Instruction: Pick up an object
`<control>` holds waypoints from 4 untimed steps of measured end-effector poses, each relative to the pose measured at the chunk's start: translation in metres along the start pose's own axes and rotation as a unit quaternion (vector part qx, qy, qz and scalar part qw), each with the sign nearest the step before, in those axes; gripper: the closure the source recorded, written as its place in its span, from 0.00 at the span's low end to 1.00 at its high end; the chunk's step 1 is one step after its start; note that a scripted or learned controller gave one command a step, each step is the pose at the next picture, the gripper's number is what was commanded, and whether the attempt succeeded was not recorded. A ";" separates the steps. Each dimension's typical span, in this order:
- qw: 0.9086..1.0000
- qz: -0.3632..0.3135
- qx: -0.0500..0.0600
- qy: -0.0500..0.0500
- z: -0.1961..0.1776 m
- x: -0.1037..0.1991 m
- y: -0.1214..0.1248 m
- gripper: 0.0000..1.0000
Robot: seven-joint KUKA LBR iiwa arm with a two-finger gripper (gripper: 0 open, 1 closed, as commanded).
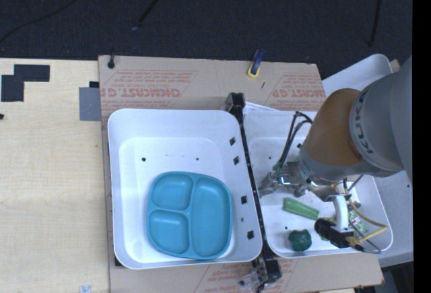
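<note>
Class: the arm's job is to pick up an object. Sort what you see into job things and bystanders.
Job things: gripper, green stick, dark green ball, right bin.

Bystanders: blue divided plate, left bin, yellow clamp.

Grey arm [384,126], orange band, black cables

Two shallow white plastic bins [128,143] [269,150], one blue three-compartment plate [190,215], one light green flat stick [300,208], one dark green round ball [300,240].
</note>
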State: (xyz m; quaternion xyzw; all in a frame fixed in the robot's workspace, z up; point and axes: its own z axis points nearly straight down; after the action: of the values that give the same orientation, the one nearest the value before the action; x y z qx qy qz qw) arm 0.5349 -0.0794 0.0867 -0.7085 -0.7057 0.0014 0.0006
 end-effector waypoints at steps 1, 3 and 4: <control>1.000 0.004 0.001 0.001 -0.011 -0.001 0.000 1.00; 1.000 -0.002 -0.003 0.001 -0.129 -0.004 0.008 1.00; 1.000 -0.002 -0.001 0.001 -0.141 -0.004 0.008 1.00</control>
State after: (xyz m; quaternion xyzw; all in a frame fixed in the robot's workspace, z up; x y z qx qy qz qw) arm 0.5434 -0.0836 0.2279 -0.7069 -0.7073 0.0001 0.0006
